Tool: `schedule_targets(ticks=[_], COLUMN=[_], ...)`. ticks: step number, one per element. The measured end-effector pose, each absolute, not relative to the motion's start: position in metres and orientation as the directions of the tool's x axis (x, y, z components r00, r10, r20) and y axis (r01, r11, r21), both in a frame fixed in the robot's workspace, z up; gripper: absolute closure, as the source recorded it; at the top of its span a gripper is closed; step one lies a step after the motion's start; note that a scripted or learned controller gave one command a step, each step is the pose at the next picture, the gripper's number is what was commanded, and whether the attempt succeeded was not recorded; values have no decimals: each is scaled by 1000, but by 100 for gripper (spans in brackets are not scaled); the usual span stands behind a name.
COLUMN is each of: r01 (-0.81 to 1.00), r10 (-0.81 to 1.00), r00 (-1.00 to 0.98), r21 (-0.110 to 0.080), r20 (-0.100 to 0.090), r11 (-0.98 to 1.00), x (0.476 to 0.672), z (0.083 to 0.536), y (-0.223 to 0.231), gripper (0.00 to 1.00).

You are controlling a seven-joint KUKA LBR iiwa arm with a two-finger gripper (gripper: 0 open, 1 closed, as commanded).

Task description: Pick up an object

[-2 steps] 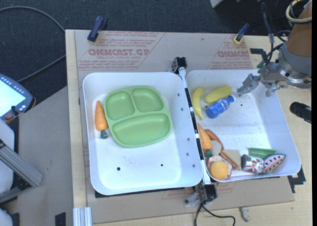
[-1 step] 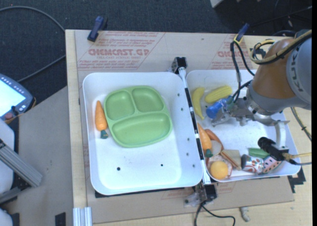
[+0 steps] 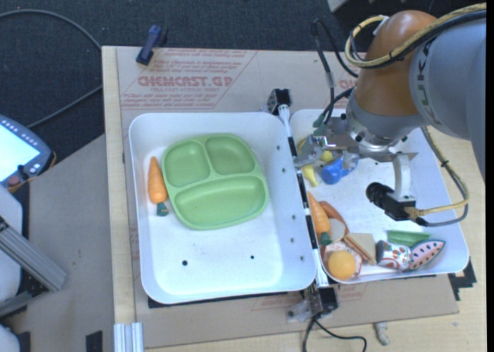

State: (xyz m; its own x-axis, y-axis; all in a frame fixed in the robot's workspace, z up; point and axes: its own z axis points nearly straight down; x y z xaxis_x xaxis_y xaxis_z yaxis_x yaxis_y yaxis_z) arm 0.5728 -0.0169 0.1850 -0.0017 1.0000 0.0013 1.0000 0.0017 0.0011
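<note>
My gripper hangs low over the upper left part of the right bin, under the grey arm with its orange band. Directly beneath it lie a blue toy and a small yellow piece; I cannot tell whether the gripper touches them. Further down the bin's left side lies an orange carrot-like toy, and an orange ball sits in the front corner. A striped red and white toy and a green piece lie at the front right.
The left bin holds a green divided plate and a small orange carrot by its left rim. A black clip sits where the two bins meet. A black cable part hangs off the arm over the right bin.
</note>
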Motion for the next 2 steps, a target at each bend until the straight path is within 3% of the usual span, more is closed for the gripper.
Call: schedule_targets(ticks=[1, 2], r01=[1000, 1000], r10=[1000, 1000], r00=[1, 0], r21=[1, -2], r20=[-1, 0], r11=[-1, 0], x=[603, 580], z=[185, 123], y=[-56, -101], gripper=[0, 0])
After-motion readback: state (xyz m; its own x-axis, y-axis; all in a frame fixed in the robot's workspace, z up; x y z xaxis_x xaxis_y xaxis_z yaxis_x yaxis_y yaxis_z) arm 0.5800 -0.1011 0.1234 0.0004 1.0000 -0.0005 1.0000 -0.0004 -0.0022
